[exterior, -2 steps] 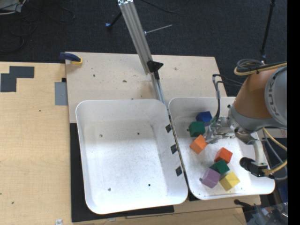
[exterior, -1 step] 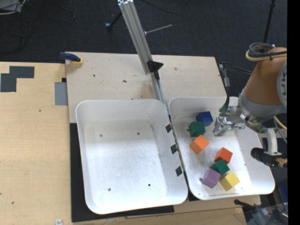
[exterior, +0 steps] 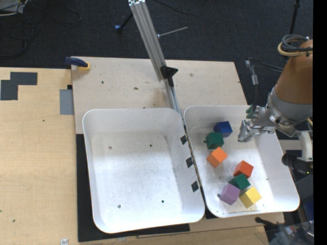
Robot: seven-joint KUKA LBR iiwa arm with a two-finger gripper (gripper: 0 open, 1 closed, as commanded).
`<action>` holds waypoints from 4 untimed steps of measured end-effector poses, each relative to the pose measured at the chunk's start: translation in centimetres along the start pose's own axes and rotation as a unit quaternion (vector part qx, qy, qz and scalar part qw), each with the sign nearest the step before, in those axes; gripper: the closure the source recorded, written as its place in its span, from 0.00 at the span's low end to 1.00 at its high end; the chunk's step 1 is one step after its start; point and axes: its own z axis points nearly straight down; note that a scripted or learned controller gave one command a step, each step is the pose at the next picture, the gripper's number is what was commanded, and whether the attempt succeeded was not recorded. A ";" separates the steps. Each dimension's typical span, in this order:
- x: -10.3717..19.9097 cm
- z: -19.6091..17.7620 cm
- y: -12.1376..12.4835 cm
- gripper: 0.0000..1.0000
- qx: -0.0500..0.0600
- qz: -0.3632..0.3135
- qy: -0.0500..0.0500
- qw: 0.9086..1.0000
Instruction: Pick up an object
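Pale wooden bench, two white bins; the right bin (exterior: 286, 198) has the blocks. My gripper (exterior: 246, 133) hovers just right of the blue cube (exterior: 223, 128), carrying nothing (can't tell its spread, too blurry). Cubes look like light, rigid painted wood, so I'd pinch across flat opposite faces.

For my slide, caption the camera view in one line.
KUKA gripper poised over the right bin, beside a blue block among seven coloured blocks.
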 end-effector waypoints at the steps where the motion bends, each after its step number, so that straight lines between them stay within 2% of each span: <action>1: -0.1 -1.1 0.0 1.00 0.001 -0.001 0.000 1.000; 2: 4.4 -0.5 2.7 1.00 0.002 -0.001 0.001 1.000; 4: 15.8 0.2 5.1 1.00 0.002 -0.001 0.001 1.000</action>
